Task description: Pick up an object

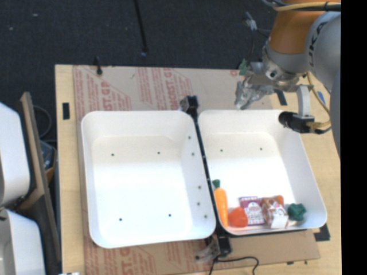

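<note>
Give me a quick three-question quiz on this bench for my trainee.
1. True or false: the carrot lies in the left bin.
2. Where in the right bin are the items gathered? A) far edge B) near edge C) middle
3. Which item sits nearest the right bin's near right corner?

Key:
1. False; it lies in the right bin, by the divider.
2. B; the gripper hangs above the far edge, away from them.
3. The green object, beside the small cartons.
</note>
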Available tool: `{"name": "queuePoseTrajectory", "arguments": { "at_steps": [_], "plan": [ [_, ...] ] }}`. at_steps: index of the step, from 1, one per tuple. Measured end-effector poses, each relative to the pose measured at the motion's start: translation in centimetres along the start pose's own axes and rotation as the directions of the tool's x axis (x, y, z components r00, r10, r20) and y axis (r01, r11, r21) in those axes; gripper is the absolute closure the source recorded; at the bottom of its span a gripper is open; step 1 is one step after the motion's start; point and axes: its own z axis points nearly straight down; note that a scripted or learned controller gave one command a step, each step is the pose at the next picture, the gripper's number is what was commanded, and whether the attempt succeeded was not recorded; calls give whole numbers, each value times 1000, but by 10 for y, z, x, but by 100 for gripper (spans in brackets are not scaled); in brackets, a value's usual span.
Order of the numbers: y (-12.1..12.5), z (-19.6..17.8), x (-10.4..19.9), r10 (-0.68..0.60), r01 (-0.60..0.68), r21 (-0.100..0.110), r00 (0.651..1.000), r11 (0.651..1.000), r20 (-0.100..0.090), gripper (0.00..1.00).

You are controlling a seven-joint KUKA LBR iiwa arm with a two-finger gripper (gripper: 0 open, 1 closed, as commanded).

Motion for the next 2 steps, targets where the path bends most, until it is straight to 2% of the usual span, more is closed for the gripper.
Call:
{"name": "queuePoseTrajectory", "arguments": {
  "at_steps": [1, 2],
  "plan": [
    [-75, 76, 63, -1, 1, 7, 1000, 1000, -1, 100],
    [-110, 73, 140, -4, 4, 1, 1000, 1000, -2, 100]
  ]
}}
